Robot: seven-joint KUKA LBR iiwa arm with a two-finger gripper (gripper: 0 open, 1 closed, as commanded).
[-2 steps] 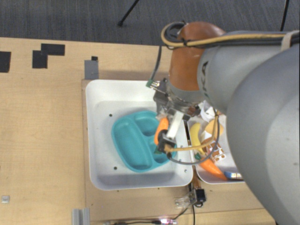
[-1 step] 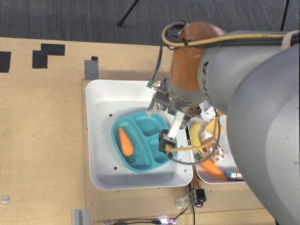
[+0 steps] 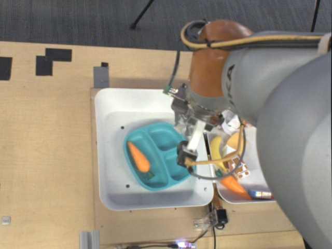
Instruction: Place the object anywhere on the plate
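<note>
Carrot [image 3: 138,157] is lying lengthwise in the left compartment of the teal plate [image 3: 162,135], which is sitting in the left bin [image 3: 111,113] at the centre of the frame. The gripper [image 3: 191,124] is hanging over the plate's right edge, reaching in from the right under the orange wrist band. Whether it is released or clenched cannot be told from this angle, and nothing is showing in its grasp. Judging by how things are lying, the placing is looking done.

The risk is sitting at the plate's right rim. A low sweep could be catching it, tipping the plate and rolling the carrot into the bin. A banana [image 3: 215,149] and another orange piece [image 3: 233,185] are waiting in the right bin at lower right.
</note>
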